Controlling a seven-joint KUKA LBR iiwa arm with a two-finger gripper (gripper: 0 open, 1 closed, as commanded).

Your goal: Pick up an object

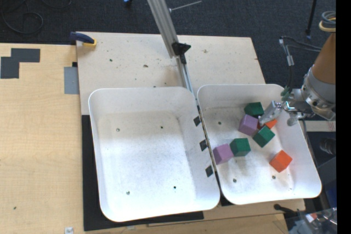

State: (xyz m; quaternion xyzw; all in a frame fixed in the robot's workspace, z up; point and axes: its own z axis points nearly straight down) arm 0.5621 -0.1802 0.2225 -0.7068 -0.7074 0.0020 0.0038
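Blocks: all lie in the right bin [307,183], clustered toward its far right part.
Green blocks: one [253,109] farthest back; one [264,136] at the right of the cluster; one [240,146] near the middle.
Purple blocks: one [248,124] just below the far green one; one [222,153] touching the middle green block on its left.
Orange blocks: one [281,161] apart, toward the near right; a smaller orange bit [270,124] shows just beside the hand.
Hand [270,114]: reaches in over the right rim, low over the cluster; whether its fingers are spread or pressed together cannot be told, and no block shows between them.
Left bin [109,118]: white, speckled.
Worktop [219,52]: pale wood beneath both bins.
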